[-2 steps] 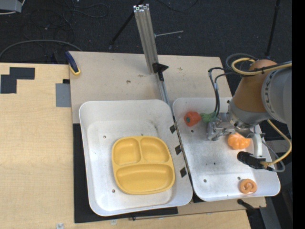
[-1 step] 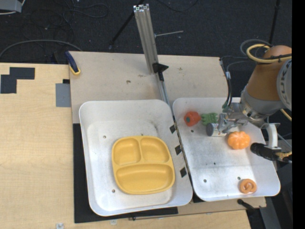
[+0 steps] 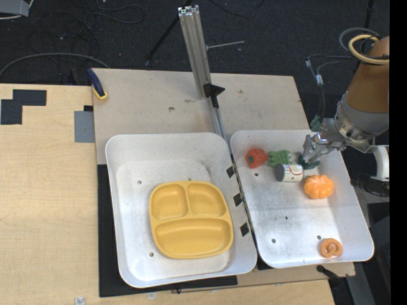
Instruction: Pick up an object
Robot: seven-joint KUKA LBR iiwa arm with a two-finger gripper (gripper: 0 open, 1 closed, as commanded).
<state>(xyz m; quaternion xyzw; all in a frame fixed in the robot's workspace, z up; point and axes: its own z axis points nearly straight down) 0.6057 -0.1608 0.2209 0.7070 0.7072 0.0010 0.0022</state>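
In the right bin (image 3: 299, 234) lie a red tomato-like toy (image 3: 256, 157), a green leafy piece (image 3: 278, 157), a small grey and white can (image 3: 289, 172), an orange pumpkin-like toy (image 3: 318, 187) and a small orange ring (image 3: 330, 248). My gripper (image 3: 311, 155) hangs at the bin's far right side, just right of the can and above the orange toy. I see nothing held in it.
The left bin (image 3: 127, 170) holds a yellow divided plate (image 3: 189, 219). A metal post (image 3: 196, 49) rises behind the bins. Black clips (image 3: 236, 199) sit along the seam between the bins. The wooden bench top (image 3: 44, 189) lies to the left.
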